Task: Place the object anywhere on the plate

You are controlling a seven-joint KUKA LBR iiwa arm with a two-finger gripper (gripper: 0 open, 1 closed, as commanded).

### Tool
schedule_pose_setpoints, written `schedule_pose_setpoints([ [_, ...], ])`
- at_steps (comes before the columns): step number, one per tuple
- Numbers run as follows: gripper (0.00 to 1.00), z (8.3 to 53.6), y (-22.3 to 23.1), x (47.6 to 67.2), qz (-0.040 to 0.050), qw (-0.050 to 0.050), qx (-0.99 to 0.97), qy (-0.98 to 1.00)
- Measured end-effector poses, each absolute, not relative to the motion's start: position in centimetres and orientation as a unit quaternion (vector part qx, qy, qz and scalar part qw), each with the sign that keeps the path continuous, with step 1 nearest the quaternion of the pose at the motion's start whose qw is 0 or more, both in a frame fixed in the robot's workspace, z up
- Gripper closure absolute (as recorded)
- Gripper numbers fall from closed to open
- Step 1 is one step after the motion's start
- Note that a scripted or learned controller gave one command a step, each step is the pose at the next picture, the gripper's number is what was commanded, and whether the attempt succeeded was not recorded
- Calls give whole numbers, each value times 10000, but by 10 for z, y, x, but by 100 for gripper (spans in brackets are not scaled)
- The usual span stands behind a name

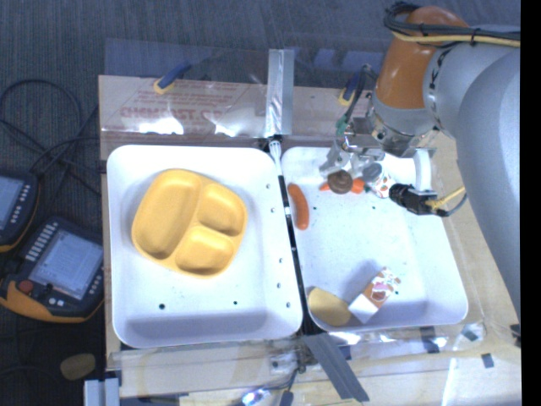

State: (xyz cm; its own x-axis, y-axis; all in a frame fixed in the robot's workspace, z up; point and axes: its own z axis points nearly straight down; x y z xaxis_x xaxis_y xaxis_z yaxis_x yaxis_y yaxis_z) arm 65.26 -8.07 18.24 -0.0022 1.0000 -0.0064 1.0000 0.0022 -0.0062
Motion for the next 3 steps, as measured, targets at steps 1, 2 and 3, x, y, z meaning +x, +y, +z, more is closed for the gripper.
schedule_pose_setpoints([
  [1,100,182,-35,556,-28,-24,7062,7080],
  [2,100,206,68,527,-31,-20,7055,7087],
  [3,100,159,178,554,-44,-20,7055,7087],
])
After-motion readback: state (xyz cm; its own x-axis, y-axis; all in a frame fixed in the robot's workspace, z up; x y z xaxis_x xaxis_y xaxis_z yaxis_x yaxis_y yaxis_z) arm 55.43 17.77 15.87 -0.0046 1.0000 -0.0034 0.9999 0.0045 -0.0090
